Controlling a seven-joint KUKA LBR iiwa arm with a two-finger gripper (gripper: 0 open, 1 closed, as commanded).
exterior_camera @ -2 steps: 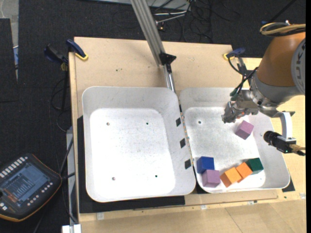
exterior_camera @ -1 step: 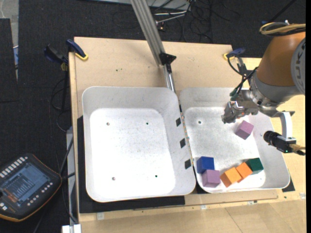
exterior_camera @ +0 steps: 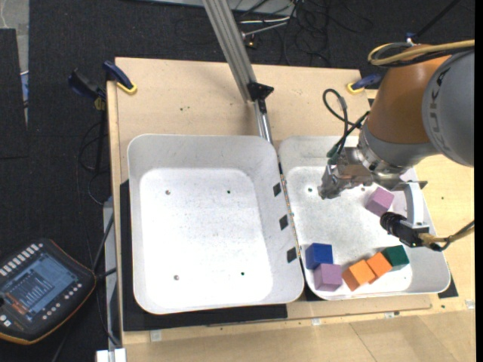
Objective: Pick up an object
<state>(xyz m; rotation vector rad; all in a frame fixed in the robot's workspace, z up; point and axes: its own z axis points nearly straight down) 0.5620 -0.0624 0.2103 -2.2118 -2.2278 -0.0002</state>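
Note:
In the right bin (exterior_camera: pixel 306 157) lie several small blocks. A light purple block (exterior_camera: pixel 379 200) sits toward the bin's right side. Along the near edge are a blue block (exterior_camera: pixel 319 254), a purple block (exterior_camera: pixel 328 276), an orange block (exterior_camera: pixel 360 271) and a green block (exterior_camera: pixel 395 259). My gripper (exterior_camera: pixel 331 188) hangs over the upper middle of the right bin, left of the light purple block and well above the row of blocks. Nothing shows between its fingers.
The left bin (exterior_camera: pixel 151 157) sits beside the right one on the wooden bench. A slanted metal pole (exterior_camera: pixel 234 44) rises from the bench at the back, ending near the gap between the bins. A teach pendant (exterior_camera: pixel 34 289) lies at the lower left.

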